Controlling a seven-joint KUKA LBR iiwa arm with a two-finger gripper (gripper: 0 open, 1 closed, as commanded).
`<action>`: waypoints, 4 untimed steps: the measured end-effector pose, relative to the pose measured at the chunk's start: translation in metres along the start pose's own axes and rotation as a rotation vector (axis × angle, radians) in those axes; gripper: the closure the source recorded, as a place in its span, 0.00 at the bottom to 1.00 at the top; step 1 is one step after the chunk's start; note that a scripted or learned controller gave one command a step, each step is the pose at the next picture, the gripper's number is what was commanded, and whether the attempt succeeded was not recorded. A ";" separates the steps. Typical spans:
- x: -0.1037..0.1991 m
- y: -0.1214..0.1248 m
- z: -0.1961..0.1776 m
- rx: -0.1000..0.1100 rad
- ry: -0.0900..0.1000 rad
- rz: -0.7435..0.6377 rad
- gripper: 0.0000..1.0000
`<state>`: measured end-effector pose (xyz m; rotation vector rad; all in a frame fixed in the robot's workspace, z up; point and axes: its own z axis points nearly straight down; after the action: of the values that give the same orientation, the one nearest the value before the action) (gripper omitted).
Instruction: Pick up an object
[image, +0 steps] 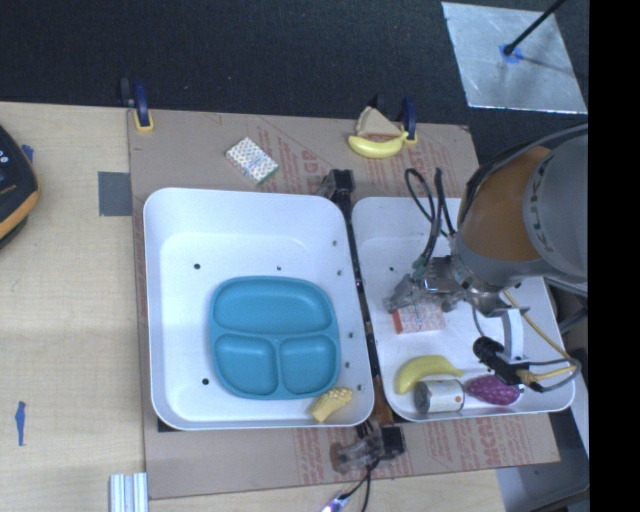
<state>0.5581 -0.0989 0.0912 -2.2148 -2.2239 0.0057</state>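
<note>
Divided plate (273, 335) sat in left bin (170, 215), corn piece (331, 403) at its near-right. Right bin (385, 225): banana (424, 370), can (438, 397) just nearer, packet (417, 318) farther back.

Crowded right bin, roomier left bin

The right bin (385, 225) has its middle taken up by the arm (520, 215) and gripper (420, 290) over a small packet (418, 318), with black cables (428, 205) looping across its far half; a banana (425, 370), a can (440, 397) and a purple thing (492, 390) line its near edge. In the left bin (165, 300), a blue divided plate (273, 334) fills the centre and a yellow piece (331, 404) sits at the near right corner, leaving bare floor along the far and left edges.
</note>
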 end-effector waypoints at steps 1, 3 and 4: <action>-0.031 0.024 -0.001 -0.003 0.000 0.001 0.00; 0.007 0.005 -0.001 -0.002 0.000 -0.002 0.00; 0.007 0.062 -0.001 -0.003 0.001 0.000 0.00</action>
<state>0.6205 -0.0919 0.0921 -2.2160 -2.2247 0.0021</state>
